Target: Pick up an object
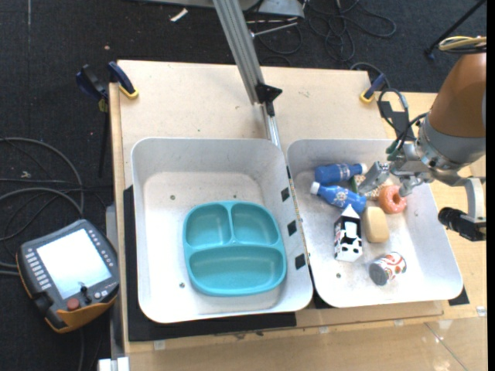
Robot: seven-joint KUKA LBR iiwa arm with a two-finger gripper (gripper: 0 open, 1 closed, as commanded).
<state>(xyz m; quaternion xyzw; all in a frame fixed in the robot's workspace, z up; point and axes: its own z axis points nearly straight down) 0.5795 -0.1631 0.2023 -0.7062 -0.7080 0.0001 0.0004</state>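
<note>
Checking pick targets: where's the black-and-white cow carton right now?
The cow carton stands in the right bin, near its middle, just left of the tan block and below the blue bottles.

The bench [201, 103] looks like matt pale wood. Both bins [155, 168] are matt, speckled white plastic. The tray [232, 247] left of the bottles [338, 184] is smooth teal plastic, faintly glossy. The bottles are shiny blue plastic. The pole [238, 37] is brushed metal.
</note>
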